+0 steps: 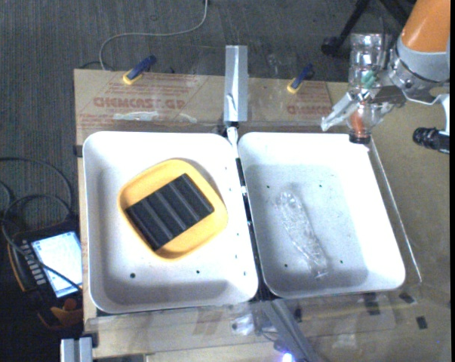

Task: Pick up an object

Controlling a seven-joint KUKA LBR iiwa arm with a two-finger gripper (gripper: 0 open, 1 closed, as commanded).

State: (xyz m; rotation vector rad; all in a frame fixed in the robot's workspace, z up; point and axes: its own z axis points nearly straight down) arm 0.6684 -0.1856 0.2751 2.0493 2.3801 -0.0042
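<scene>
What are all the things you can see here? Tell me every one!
yellow tray with black ridged pad: 1, yellow and black, lying in the left bin
clear plastic object: 1, see-through, lying in the right bin
white bins: 2, white, side by side on the bench
clamps: 2, blue and yellow, on the board behind the bins
handheld screen device: 1, orange and black, on the floor left of the bins
cables: several, dark and white, on the floor
arm: 1, grey and orange, top right
pincer: 1, silvery, over the far corner of the right bin
</scene>
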